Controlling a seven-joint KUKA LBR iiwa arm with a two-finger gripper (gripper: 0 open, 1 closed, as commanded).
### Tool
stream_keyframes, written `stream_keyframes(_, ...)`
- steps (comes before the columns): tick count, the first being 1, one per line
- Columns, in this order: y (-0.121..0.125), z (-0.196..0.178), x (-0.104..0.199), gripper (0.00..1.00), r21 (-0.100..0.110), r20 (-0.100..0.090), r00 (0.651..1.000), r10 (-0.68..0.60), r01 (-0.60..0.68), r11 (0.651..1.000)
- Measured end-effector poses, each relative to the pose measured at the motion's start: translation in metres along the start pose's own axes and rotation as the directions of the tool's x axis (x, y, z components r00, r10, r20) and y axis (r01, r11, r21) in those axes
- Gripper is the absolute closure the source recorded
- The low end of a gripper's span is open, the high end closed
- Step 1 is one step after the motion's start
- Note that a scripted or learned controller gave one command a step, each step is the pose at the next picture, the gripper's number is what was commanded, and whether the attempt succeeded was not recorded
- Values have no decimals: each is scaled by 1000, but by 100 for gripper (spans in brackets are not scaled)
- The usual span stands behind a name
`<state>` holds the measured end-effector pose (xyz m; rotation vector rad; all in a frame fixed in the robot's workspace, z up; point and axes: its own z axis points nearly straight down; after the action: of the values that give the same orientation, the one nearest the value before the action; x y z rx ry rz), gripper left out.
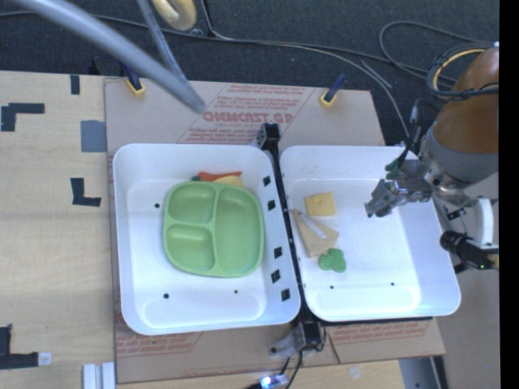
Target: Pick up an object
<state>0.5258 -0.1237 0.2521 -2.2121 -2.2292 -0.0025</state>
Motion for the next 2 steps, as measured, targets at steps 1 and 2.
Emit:
stream_keyframes(1,6,16,52,100,2,1,1000,2,-2,1000)
stream_keyframes(2,23,17,106,100,2,0,1000,0,0,1000)
